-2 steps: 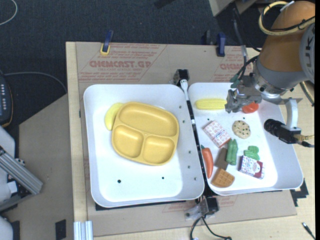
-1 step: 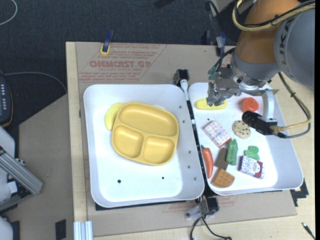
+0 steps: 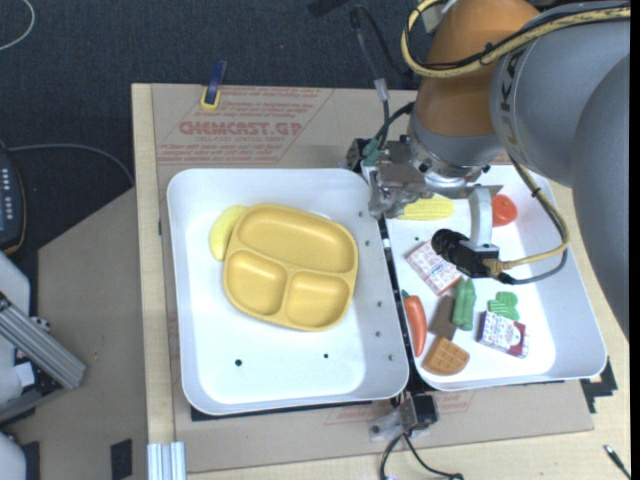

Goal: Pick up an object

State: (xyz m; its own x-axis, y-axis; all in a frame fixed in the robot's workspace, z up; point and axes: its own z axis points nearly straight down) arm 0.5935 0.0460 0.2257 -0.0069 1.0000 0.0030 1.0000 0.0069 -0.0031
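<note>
The pincer (image 3: pixel 392 190) was held low at the right bin's (image 3: pixel 572 320) top left corner, just beside the corn cob (image 3: pixel 428 209); its spread could not be told. A grasp there was judged likely to be fouled by the bin wall, the cob being nudged aside.

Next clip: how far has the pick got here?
Done: the arm has reached over the right bin, with the gripper low at its upper left corner beside the corn. In hand: nothing visibly gripped. Left: grasp and lift; the toys, like the carrot and waffle, lie in the bin.
</note>
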